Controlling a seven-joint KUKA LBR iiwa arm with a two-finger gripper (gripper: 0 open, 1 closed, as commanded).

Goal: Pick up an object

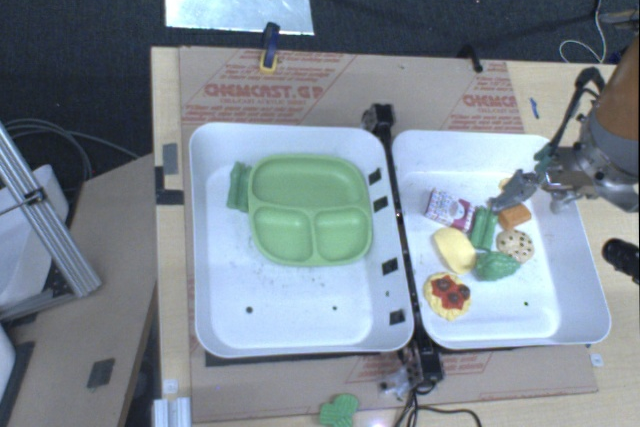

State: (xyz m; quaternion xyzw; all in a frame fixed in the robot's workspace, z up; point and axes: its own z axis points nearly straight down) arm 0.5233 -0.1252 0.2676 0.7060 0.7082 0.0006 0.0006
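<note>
The right bin (575, 310) holds several toy foods: a pink and white packet (447, 207), a yellow lemon-like piece (453, 249), a green cylinder (482, 227), a green leafy piece (496, 265), a brown cookie (514, 243), an orange block (516, 215) and a small pizza (448, 295). My gripper (520, 187) reaches in from the right and hangs over the upper right part of this bin. It sits just above the orange block. Nothing shows in its grasp.
The left bin (215, 315) holds a green divided plate (307, 210) with a small green piece (238, 185) at its left edge. A black divider (390, 215) runs between the bins. A green clover-shaped toy (340, 410) lies outside, below the bins.
</note>
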